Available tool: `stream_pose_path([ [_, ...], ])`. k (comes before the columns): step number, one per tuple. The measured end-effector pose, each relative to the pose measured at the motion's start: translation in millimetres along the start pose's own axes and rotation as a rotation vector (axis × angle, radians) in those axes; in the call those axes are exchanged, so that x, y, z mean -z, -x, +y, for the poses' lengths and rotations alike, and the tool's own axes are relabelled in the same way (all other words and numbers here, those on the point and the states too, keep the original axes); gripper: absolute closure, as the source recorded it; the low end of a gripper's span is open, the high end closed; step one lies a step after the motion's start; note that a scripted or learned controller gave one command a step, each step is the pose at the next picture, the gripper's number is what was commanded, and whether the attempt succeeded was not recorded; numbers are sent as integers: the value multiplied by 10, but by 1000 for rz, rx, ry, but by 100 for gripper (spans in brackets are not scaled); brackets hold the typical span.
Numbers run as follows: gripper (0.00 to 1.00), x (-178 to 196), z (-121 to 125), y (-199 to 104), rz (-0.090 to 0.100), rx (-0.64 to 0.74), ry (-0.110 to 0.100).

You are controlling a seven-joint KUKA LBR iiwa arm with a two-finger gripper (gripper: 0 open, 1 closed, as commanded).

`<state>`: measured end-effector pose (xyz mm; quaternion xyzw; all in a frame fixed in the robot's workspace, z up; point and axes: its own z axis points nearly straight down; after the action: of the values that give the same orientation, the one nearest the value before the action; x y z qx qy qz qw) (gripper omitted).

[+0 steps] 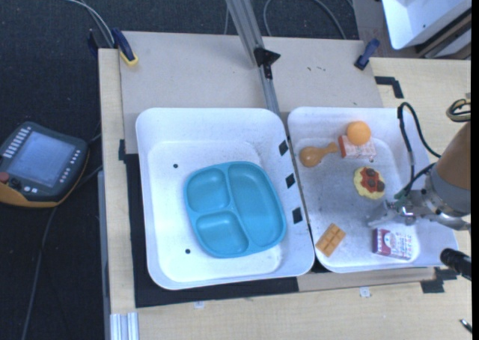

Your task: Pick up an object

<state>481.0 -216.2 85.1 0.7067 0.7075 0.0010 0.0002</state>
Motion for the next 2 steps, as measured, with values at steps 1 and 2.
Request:
stream_pose_path([
  [1,100,132,12,18,-5,-1,6],
  [2,100,639,48,-82,-2,1,3],
])
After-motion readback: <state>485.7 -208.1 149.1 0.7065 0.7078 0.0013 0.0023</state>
